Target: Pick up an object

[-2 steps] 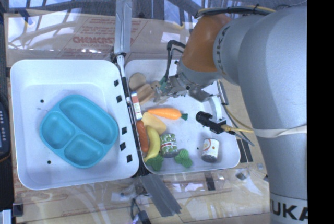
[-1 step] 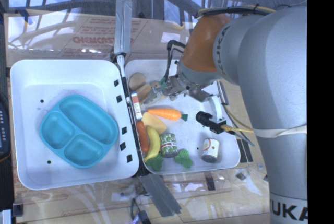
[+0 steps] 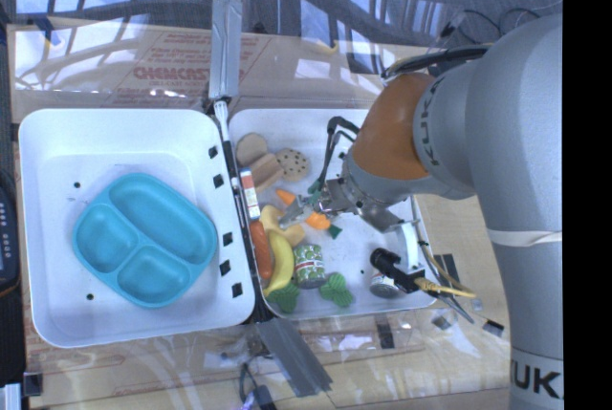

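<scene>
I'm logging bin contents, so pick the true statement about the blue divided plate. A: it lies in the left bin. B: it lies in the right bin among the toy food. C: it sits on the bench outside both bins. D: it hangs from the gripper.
A: the blue divided plate lies flat on the floor of the left bin, while the banana and other toy food sit in the right bin.

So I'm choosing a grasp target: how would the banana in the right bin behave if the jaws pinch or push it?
The banana looks like a smooth, glossy toy, so it may slip in a pinch. Its curved shape suggests it could pivot or rock when pushed. It lies packed between the carrot and the small can, so a push would probably shift those too.
</scene>
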